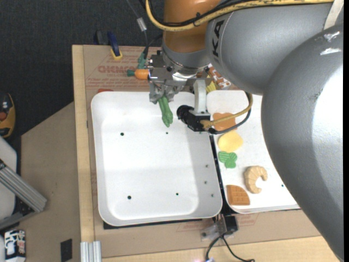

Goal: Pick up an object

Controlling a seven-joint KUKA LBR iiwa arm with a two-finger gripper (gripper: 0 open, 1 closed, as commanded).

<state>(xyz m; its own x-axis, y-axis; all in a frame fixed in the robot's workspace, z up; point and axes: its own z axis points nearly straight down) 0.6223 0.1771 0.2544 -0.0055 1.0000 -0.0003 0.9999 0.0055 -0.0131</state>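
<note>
Over the left white bin (109, 146) near its far rim, hand (162, 96) pinching a green bean-like piece (166, 113) hanging clear, right bin (272, 203) with yellow piece (230, 141), green piece (228, 158), croissant (256, 178), waffle (237, 195).

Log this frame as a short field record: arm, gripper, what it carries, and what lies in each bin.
arm: grey KUKA arm with orange band, reaching in from the right, over the bins' far edge
gripper: two-finger gripper, jaws shut on a thing
held: long green toy vegetable, hanging over the left white bin
right white bin: yellow piece, green leafy piece, tan croissant, brown waffle, orange piece
</note>
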